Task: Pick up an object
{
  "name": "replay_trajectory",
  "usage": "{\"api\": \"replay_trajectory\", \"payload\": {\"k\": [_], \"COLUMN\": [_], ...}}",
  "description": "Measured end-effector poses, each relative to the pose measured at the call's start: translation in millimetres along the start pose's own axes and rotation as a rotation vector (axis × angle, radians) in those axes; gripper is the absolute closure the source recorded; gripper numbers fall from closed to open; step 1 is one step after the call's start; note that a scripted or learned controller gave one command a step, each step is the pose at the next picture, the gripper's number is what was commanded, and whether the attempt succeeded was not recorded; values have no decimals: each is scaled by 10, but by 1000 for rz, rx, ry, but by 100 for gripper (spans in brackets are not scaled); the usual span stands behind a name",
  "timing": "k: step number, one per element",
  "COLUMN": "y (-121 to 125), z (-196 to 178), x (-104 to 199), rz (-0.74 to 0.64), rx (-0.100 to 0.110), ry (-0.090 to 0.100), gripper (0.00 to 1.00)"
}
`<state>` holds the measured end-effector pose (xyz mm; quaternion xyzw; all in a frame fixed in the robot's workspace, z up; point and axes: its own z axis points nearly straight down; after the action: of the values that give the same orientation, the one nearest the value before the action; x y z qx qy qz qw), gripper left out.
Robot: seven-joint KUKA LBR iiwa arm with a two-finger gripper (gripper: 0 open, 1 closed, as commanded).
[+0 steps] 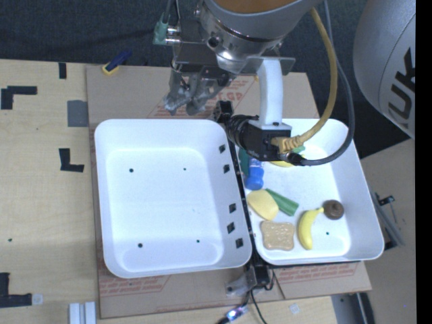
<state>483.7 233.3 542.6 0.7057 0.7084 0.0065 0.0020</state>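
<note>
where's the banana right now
The banana lies in the right bin, near its front edge, between the cracker and the brown round piece.

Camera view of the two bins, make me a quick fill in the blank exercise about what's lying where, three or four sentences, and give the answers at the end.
1. All the toy food lies in the ____ bin of this view.
2. The banana is coloured ____.
3. The cracker lies directly ____ the banana in the view.
4. The gripper hangs above the cardboard beyond the ____ bin.

Missing words: right; yellow; left of; left
</note>
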Motion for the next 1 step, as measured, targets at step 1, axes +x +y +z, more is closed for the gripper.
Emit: {"api": "replay_trajectory", "payload": {"k": [1], "y": [-35], "z": [1470], "x": [-14], "rz": [3], "rx": [28], "ry": [-15], "gripper": [100]}}
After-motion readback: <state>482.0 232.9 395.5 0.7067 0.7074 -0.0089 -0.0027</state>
